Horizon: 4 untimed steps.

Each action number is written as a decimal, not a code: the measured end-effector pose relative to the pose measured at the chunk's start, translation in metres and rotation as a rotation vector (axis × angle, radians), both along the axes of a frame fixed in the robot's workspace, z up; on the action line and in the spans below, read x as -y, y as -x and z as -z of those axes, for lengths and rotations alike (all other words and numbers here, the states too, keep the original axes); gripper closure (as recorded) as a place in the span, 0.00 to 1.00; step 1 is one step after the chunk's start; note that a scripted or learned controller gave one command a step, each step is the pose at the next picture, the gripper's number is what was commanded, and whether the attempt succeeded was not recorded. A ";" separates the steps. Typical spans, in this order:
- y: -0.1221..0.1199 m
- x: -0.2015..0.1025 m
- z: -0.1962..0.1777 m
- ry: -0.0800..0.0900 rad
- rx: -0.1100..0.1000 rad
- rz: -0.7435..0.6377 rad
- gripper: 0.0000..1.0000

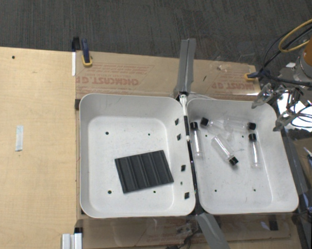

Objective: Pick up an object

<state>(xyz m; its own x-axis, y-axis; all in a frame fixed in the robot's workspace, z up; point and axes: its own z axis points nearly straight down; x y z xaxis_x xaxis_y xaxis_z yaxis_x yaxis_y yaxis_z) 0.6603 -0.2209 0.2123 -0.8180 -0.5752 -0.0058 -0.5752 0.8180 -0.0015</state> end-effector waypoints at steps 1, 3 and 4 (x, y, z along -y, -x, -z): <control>0.000 0.000 -0.004 0.001 0.001 -0.326 0.00; 0.000 0.000 -0.067 0.003 0.003 -0.651 0.00; 0.001 0.000 -0.018 0.001 0.001 -0.727 0.00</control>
